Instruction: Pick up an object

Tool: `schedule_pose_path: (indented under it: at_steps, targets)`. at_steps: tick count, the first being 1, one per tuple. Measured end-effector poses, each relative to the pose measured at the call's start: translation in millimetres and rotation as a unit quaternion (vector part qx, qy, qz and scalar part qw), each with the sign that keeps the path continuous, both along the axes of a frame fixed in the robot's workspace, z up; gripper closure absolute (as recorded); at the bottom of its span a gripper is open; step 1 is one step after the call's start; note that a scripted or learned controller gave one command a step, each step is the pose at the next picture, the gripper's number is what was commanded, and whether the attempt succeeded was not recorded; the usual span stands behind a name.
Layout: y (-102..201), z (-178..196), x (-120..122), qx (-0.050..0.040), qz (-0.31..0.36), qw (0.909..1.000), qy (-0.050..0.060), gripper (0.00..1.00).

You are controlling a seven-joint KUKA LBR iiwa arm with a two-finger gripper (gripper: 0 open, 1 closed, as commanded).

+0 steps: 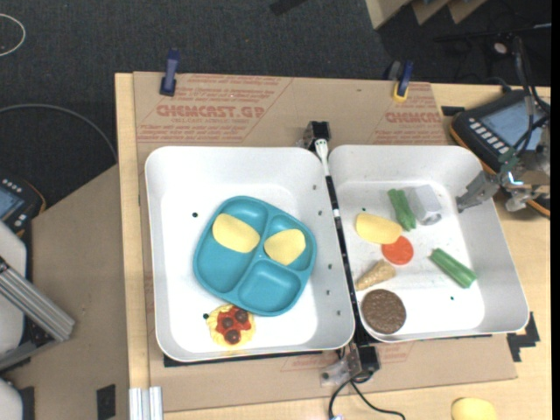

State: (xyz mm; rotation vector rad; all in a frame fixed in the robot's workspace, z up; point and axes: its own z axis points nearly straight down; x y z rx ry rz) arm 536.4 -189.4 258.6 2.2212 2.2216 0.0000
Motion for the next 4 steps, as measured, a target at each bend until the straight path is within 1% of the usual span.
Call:
schedule_pose_path:
  at_steps: [1, 2, 3, 4]
  targets:
    - [-9, 42, -60, 0.0001, -0.001, 1.0, 0.0, 0.0]
    - [-9, 51, -56, -0.0005, 0.0, 1.0, -0.001, 1.0]
    - [81, 122, -56, -0.0005, 0.004, 1.0, -0.004, 1.0]
    - [50, 287, -29, -0.0035, 0.0, 0.9999, -0.011, 1.0]
